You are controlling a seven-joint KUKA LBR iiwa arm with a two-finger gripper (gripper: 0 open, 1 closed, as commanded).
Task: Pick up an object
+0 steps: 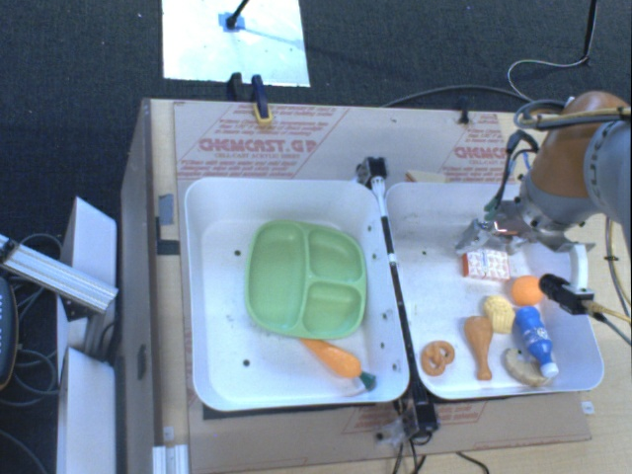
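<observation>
Both bins hold clutter (hand (491, 227) beside a red-white packet (487, 264)).

two white bins side by side. left bin (212, 294): green divided plate (306, 279), carrot (336, 359) at its 5 o'clock. right bin (430, 215): gripper (491, 231) just above red-and-white packet (487, 264); orange ball (527, 290), blue bottle (534, 338), pretzel (435, 356), drumstick (479, 341) toward 5 o'clock.

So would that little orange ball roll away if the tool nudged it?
Probably: the orange ball looks round and smooth, so it should roll readily. The corn cob and blue bottle close beside it might stop it. It looks light.
</observation>
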